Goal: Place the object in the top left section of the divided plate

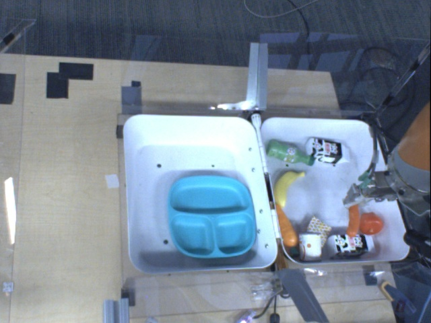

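Observation:
A blue divided plate (212,215) lies in the left bin (148,147), with one wide section at the top and two smaller ones below; all three hold nothing. My gripper (358,195) hangs over the right side of the right bin (350,128). Directly below it lies an orange-red object (364,223) with a long orange part and a rounder red part. The gripper looks close above this object, and no object shows in its grasp.
The right bin also holds a green bottle (288,153), a black-and-white can (324,151), a banana (285,184), a carrot (287,229), a small white cup (309,246) and a second black-and-white item (349,244). A metal divider post (256,79) stands behind the bins.

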{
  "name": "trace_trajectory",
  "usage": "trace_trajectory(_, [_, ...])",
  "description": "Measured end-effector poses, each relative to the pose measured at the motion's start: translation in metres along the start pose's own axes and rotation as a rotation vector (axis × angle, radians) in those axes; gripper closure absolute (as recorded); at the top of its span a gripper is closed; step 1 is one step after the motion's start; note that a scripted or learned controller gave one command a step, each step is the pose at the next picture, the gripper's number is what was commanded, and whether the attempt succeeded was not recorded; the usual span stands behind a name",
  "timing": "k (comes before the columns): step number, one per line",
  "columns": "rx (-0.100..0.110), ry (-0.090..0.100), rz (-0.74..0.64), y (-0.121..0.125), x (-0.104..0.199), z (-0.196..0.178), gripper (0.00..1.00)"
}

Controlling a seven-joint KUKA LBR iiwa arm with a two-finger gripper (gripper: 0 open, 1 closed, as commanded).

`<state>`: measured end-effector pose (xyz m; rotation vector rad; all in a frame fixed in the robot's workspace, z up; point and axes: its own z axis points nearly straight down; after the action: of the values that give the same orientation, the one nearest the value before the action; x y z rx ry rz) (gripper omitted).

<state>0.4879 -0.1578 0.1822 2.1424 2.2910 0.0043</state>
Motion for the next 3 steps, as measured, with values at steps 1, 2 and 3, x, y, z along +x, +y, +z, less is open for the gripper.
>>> trace_trajectory(1, [0.000,0.002,-0.347,0.006,0.080,-0.010,1.00])
trace_trajectory(2, [0.000,0.001,-0.347,0.006,0.079,-0.010,0.00])
trace_trajectory(3, [-0.003,0.001,-0.744,0.013,0.179,-0.021,0.00])
